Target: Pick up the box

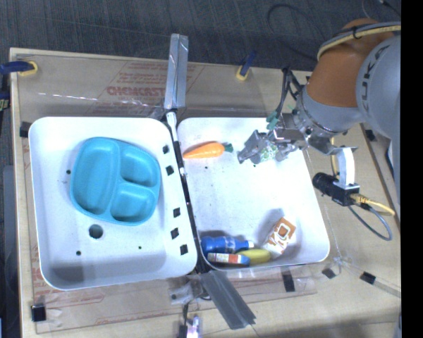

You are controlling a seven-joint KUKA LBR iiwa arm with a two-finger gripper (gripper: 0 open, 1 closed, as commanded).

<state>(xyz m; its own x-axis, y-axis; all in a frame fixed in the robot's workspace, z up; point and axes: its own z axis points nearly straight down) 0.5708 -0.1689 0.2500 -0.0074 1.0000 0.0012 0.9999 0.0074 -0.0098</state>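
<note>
- Camera view: gripper [254, 151] hangs over the right bin's [317, 210] upper part; whether it is open, cannot tell.
- Box [280, 234] lies lower right, beside a bottle [224, 245].
- Carrot [204, 150] upper left.

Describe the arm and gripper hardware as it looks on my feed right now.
The arm is grey with a broad orange band above the wrist and dark lettering on the grey shell. Below it sits a cluttered metallic wrist with thin black cables looping off it. The gripper is small, grey metal, with a few green spots. A black connector with a yellow-tipped cable hangs nearby.
</note>
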